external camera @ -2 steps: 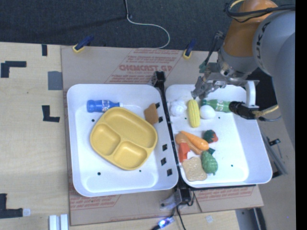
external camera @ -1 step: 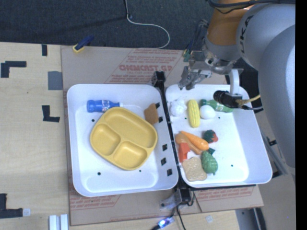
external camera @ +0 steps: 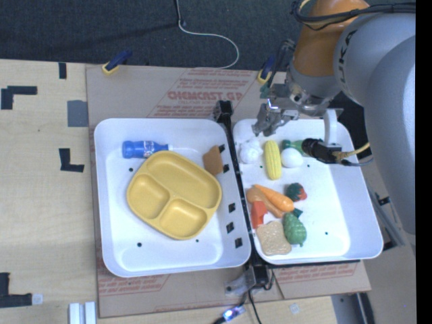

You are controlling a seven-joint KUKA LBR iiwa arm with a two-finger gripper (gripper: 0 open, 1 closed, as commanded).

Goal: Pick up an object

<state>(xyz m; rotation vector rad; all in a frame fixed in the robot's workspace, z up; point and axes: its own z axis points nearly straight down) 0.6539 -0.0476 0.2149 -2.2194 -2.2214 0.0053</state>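
Gripper [external camera: 264, 123]: poised over right bin's [external camera: 351, 245] far corner; finger spread impossible to judge, nothing visibly pinched. Nearest, bread slice [external camera: 273, 237], green vegetable [external camera: 294, 228], carrot [external camera: 272, 196]; farther, corn cob [external camera: 272, 158], white egg [external camera: 291, 157] just below gripper. Pick not yet done; descent, closing, lift all left.

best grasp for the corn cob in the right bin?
Grip the corn cob across its narrow middle, coming straight down. It lies flat, long axis running front to back, so the fingers close left-right. A white egg-like piece and white item flank it closely, so finger room looks tight.
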